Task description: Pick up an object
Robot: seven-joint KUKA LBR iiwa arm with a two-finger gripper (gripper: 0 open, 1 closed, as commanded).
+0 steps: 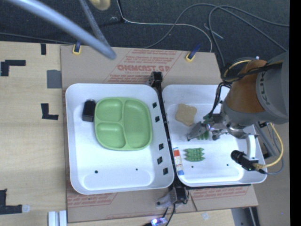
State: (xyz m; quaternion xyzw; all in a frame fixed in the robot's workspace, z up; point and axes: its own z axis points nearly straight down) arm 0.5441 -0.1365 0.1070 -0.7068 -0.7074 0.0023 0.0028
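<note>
Right bin, arm reaching in from right, gripper low, grip state unclear

- Dark carpet floor at the far side, crossed by thin cables.
- Pale wooden bench on the left.
- Brown cardboard sheet lies under the bins.

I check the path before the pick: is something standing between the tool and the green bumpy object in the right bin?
Nothing visible blocks it. The tool hangs just above the green bumpy object in the right bin, with bare bin floor between them. The tan block lies on the tool's other side.
</note>
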